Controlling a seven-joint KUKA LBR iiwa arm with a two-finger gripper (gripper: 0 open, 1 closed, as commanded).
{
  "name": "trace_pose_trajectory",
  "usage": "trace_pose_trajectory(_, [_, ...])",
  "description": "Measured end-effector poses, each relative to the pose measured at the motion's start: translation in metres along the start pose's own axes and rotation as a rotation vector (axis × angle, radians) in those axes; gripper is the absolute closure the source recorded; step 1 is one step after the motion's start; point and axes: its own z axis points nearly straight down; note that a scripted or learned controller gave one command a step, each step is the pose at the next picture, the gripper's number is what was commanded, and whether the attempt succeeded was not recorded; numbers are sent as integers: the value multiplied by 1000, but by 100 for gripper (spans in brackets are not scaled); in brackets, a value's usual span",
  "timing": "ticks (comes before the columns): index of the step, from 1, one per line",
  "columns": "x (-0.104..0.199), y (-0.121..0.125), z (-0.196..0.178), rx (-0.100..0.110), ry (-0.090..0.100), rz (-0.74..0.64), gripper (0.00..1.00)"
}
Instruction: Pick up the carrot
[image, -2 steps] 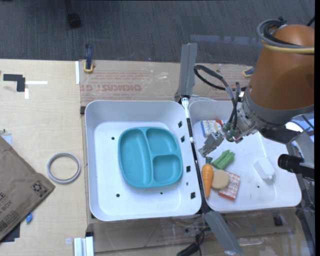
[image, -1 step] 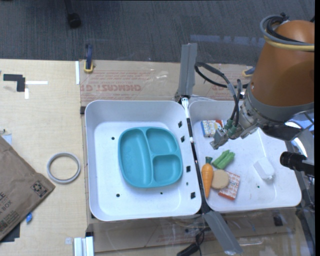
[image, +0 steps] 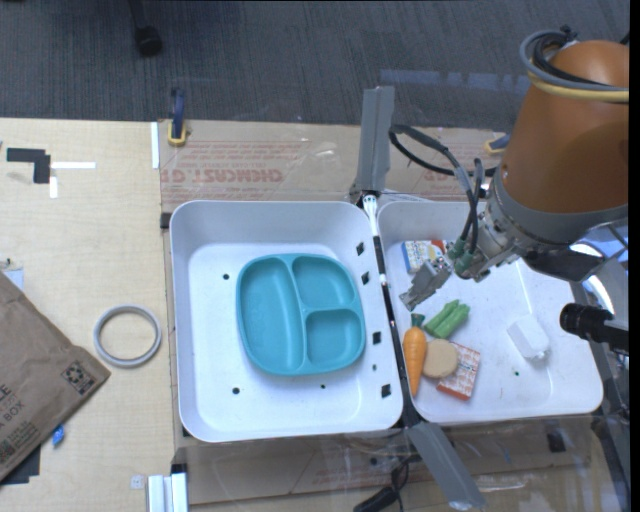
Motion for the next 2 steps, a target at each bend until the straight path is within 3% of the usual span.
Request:
trace_pose_trajectory(1, [-41,-8,119,0,4,-55,0])
trace_pose_trajectory(2, [-58,-31,153,-1,4,-16,0])
